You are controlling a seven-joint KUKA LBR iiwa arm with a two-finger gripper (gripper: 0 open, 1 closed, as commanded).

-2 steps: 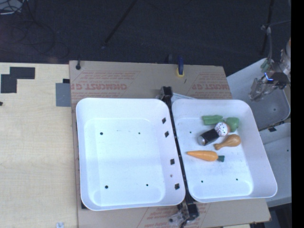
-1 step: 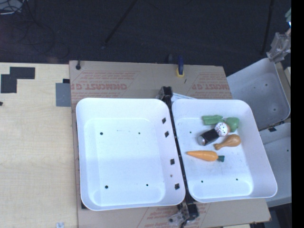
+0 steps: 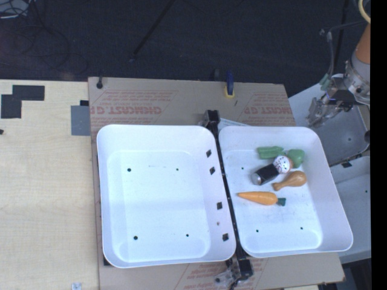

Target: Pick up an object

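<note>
Arm (image 3: 364, 47): orange band at the upper right, pale grey metal wrist below it. Tool (image 3: 323, 104): silvery-grey, small, thin dark cable looping above it.

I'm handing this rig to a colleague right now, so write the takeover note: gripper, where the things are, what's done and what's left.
Gripper: up beyond the right bin's far right corner, outside the bin and holding nothing.
Right bin: five things clustered in its far half. A carrot lies nearest the middle, a tan gourd to its right, a black cylinder touching a white dotted ball, and a green vegetable at the back.
Left bin: sits beside it.
Done: nothing picked yet.
Left: lower into the right bin, grasp one thing and lift it. The carrot lies most apart, so it is probably the easiest choice.
</note>
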